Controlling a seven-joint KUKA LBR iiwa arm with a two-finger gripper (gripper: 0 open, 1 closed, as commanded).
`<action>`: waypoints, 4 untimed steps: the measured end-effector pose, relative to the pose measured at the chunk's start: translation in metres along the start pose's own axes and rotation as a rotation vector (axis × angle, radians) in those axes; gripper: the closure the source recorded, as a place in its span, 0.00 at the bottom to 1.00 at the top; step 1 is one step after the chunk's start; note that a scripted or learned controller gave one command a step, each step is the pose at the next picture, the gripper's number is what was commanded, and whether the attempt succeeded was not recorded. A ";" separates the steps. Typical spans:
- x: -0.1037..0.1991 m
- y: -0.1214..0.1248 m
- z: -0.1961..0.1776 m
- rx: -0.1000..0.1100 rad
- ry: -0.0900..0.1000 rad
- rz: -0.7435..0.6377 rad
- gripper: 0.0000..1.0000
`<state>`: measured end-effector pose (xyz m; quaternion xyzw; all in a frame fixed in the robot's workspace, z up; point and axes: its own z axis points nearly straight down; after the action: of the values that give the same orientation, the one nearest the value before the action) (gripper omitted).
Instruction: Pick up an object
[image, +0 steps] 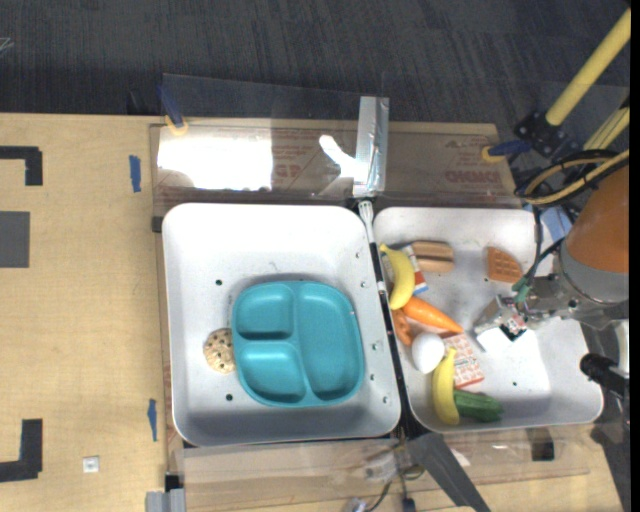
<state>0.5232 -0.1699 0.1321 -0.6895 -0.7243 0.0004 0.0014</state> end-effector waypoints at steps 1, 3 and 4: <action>0.032 -0.014 0.021 -0.037 -0.028 -0.253 0.00; 0.024 0.011 -0.146 -0.010 -0.006 -0.341 0.00; 0.041 0.081 -0.158 -0.004 -0.003 -0.448 0.00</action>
<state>0.6030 -0.1247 0.2900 -0.5115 -0.8593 -0.0004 -0.0011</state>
